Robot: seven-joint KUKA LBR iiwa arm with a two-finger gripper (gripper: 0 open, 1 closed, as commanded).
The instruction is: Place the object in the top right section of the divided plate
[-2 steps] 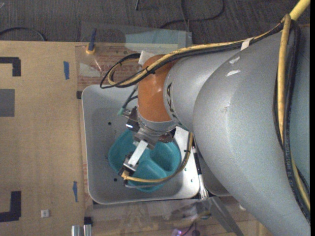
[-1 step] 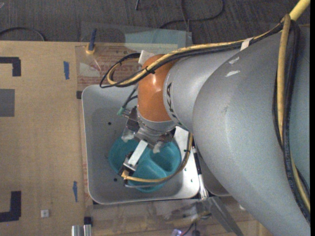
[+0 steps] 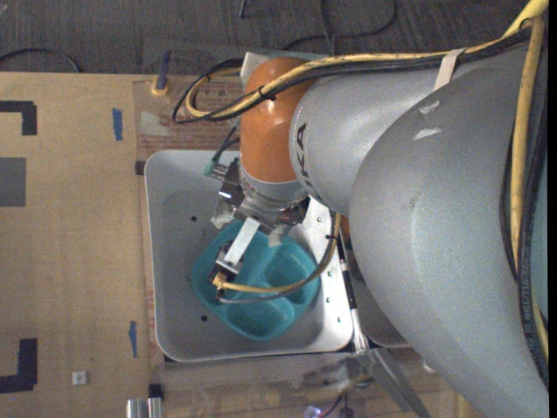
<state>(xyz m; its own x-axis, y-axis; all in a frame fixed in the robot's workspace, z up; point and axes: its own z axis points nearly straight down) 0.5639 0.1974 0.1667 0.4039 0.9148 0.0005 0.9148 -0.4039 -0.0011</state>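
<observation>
From the overhead camera view, the arm (image 3: pixel 418 190) takes up most of my screen, coming in from the right. Its orange band (image 3: pixel 265 133) sits over the left-hand white bin (image 3: pixel 165 259). The only writing I can find is black lettering on the grey casing just beside the orange band. It is turned sideways and cut off by the curve of the shell, so I can't read it in full. Nothing else carries a label I can make out.

The gripper (image 3: pixel 264 219) hangs below the band, directly above the teal divided plate (image 3: pixel 261 322). It is foreshortened and sits in its own shadow. I cannot tell how far open it is or whether it has hold of anything.

The plate lies flat on the floor of the bin, toward the bin's lower right corner as I see it, close to the near wall. Its longer side seems to run from upper left to lower right in the picture, though the wrist covers the upper part and I wouldn't swear to it. Two compartments are exposed: a smaller one on the right under the wrist and a larger one along the lower edge. The object to be placed is hidden from me (anything under the wrist is out of sight).

On the wooden bench (image 3: pixel 70 259) to the left are short blue tape strips (image 3: pixel 117 125) and black corner marks (image 3: pixel 21 117).
</observation>
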